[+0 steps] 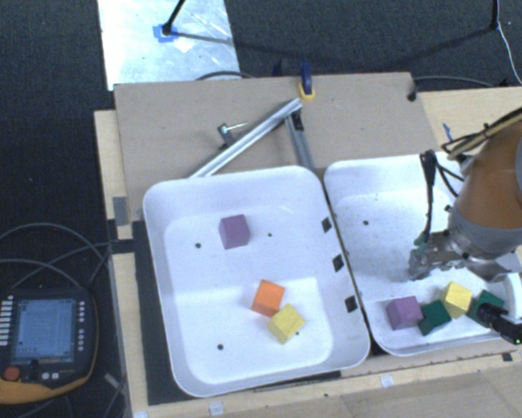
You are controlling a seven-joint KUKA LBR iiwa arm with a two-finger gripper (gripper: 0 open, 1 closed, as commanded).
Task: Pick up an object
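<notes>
Camera view is showing you two white bins on the table (390, 113), with the arm (503, 194) reaching over the right bin (369, 184). The pincer (428, 259) is hanging low above the bin floor, just up and left of a cluster of four blocks; whether it is released or clenched you cannot tell, and nothing is visibly lodged in it.

The cluster is sitting at the near edge: a purple block (403, 312), a dark green block (432, 316), a yellow block (456, 299) and a second green block (488, 301), touching or nearly so.

Judging by appearance, these are looking light, rigid and non-fragile, with flat faces. The purple block is offering the freest sides. Take hold across two opposite flat faces, avoiding corners, since the neighbours are crowding the others.
</notes>
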